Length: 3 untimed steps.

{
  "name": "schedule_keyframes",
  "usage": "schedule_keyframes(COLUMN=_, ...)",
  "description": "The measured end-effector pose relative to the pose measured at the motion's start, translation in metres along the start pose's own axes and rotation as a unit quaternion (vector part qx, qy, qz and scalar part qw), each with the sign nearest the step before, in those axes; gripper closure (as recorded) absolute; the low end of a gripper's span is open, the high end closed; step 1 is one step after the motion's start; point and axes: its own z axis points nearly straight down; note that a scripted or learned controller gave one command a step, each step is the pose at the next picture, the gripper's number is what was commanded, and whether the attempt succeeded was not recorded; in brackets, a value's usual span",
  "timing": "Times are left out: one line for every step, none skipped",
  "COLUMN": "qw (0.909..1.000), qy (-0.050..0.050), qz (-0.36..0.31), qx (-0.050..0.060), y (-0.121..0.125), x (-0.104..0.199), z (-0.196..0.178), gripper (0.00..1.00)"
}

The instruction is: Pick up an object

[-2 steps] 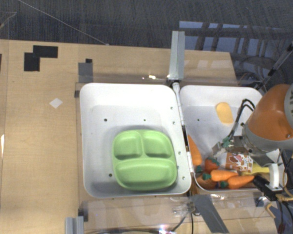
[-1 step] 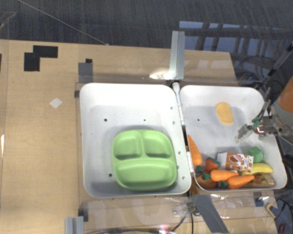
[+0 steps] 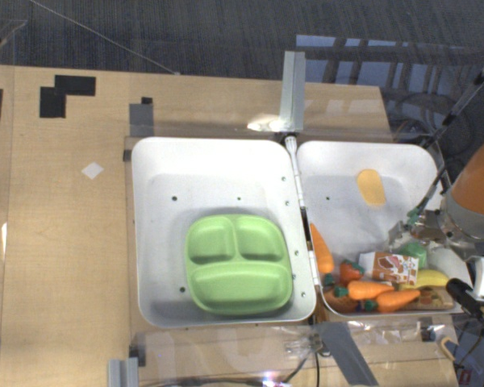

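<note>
Gripper (image 3: 411,230) over right bin (image 3: 339,164), nr carrots (image 3: 371,290).

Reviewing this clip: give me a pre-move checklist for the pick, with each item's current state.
1. Tool over the right bin: ok.
2. Targets available: carrots, a small carton and a banana piled at the near edge: ok.
3. Object between the fingers: cannot tell.
4. Orange piece lies apart, easy to reach: ok.
5. Green tray in the left bin, away from the arm: ok.

Grey arm (image 3: 460,220), orange band (image 3: 477,185), dark metal wrist
</note>
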Motion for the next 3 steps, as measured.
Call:
schedule_keyframes(qw=0.9999, qy=-0.003, qz=0.009, qx=-0.005, y=-0.025, x=0.056, z=-0.001, gripper=0.0)
schedule_keyframes(qw=0.9996, qy=-0.002, qz=-0.029, qx=0.002, y=-0.016, x=0.058, z=-0.002, gripper=0.0)
schedule_keyframes(qw=0.9989, qy=-0.003, qz=-0.047, qx=-0.002, y=0.04, x=0.033, z=0.001, gripper=0.0)
